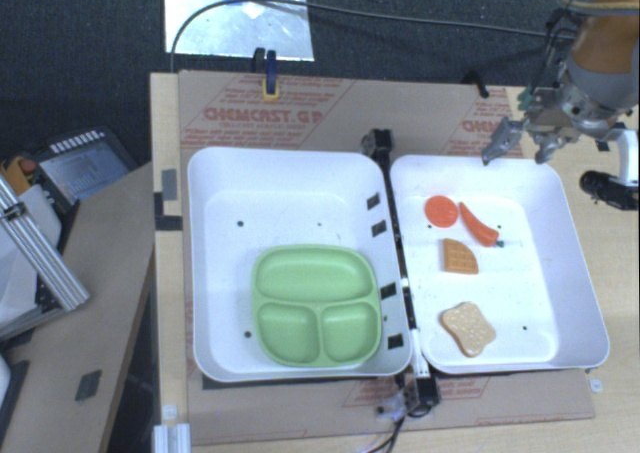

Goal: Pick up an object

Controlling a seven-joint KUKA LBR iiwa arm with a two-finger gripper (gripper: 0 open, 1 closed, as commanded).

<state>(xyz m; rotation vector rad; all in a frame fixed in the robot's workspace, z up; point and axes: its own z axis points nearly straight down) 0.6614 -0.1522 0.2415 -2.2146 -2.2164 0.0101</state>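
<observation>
Nearest me in the right bin (pixel 575 271) I see a toast slice (pixel 467 328), then a waffle piece (pixel 459 257), an orange disc (pixel 441 210) and a red pepper (pixel 479 225). My gripper (pixel 523 144) hangs spread and empty beyond the bin's far rim, well apart from them.

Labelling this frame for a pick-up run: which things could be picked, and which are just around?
For the job:
round red slice
long red-orange pepper
brown waffle piece
tan bread slice
tool

Just around:
green divided plastic tray
yellow clamp

Hand (pixel 522 142) open above right bin (pixel 575 271)
</observation>
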